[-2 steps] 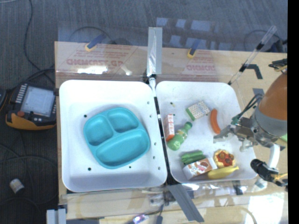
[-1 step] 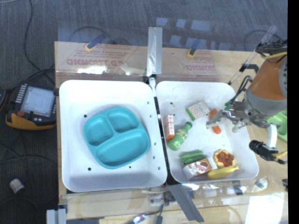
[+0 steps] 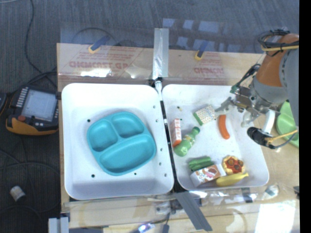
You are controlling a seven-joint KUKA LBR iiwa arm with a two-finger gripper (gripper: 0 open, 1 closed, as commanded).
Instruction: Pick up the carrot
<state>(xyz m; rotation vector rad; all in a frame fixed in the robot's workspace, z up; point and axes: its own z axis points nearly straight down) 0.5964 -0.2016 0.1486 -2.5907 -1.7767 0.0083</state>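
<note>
While the carrot (image 3: 223, 127), a short orange stick, lies bare on the floor of the right bin (image 3: 252, 152), the gripper (image 3: 241, 108) hangs just beside it, fingers spread and holding nothing.

The bench (image 3: 116, 64) is bearing two white bins side by side. The left bin (image 3: 73, 144) and the right bin (image 3: 257, 164) are touching along their inner edges.
</note>
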